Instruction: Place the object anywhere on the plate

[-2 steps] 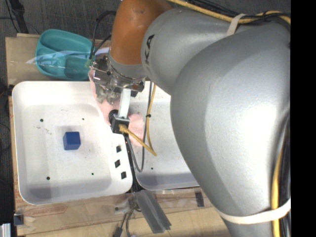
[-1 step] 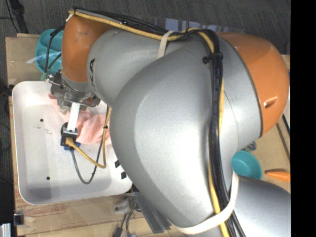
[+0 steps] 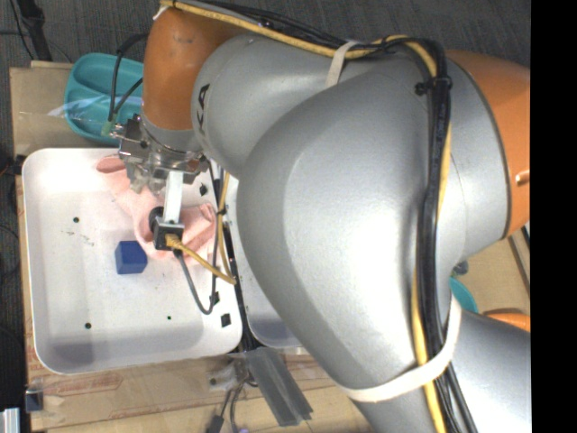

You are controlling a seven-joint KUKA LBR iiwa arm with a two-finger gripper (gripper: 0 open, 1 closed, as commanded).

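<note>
Currently: pick-up stage, by my reading; nothing is placed yet.

Far left, outside the bins, a teal container [image 3: 90,93] sits on the bench top, not in play. Left bin [image 3: 32,269]: floor mostly bare, raised walls all round.

Blue block [image 3: 131,257] lies flat on the bin floor, left of centre. This is the task's thing. It rests off the plate, just beside its lower-left edge. Whether it touches that edge I cannot tell.

Pink plate [image 3: 133,207] is in the upper right part of the left bin, largely hidden under the wrist, with patches of pink showing around it.

Gripper [image 3: 142,174] hangs over the plate's upper part, up-view of the block and apart from it. Open or closed: cannot tell from this angle. Nothing is visibly held.

Arm [image 3: 361,197] is huge in view and covers most of the right bin [image 3: 270,332]; a sliver of that bin shows below it.

Next move, as I judge it: shift toward the near side and slightly left, come down over the block, close on it, lift, then carry it the short way back onto the pink.

Room: open floor lies left of and below the block, so approach is free there. The plate rim on the block's right is the tight side. The bin walls are well apart from the block.
</note>
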